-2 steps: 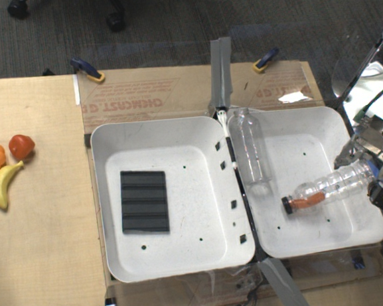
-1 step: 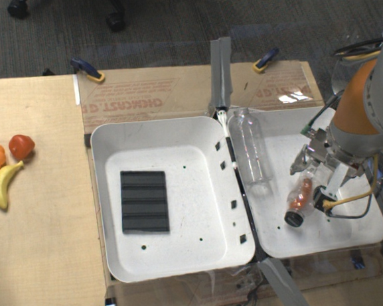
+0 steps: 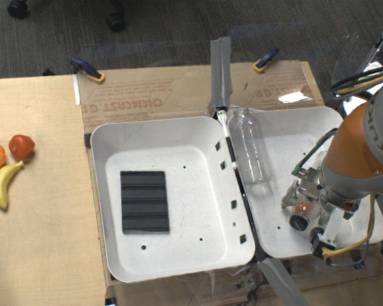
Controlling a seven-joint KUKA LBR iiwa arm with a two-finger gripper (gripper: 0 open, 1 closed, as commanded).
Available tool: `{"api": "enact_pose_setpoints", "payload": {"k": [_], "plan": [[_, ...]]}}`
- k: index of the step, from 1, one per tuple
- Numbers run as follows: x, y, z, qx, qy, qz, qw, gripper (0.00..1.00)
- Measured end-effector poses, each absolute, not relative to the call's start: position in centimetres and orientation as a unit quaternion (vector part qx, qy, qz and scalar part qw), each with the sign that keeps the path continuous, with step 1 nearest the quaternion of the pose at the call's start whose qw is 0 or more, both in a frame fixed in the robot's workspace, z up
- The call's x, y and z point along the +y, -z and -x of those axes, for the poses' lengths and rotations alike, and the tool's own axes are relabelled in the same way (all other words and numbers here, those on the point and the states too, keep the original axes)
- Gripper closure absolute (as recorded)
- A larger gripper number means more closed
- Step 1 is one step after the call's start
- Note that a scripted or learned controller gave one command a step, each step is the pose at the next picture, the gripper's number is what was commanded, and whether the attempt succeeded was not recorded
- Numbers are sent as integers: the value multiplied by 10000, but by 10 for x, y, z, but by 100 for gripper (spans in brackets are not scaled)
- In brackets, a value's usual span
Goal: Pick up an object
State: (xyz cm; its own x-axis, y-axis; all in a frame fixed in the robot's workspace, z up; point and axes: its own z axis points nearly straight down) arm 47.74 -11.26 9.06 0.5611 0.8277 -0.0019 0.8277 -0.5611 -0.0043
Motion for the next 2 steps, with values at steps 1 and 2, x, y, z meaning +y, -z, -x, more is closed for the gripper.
{"api": "enact_pose_setpoints", "payload": {"k": [1,2], "plan": [[-113,-99,-477,-4672,-26,8842,22,100],[-70,-188,-580,-5556,-68,8314,50,100]]}}
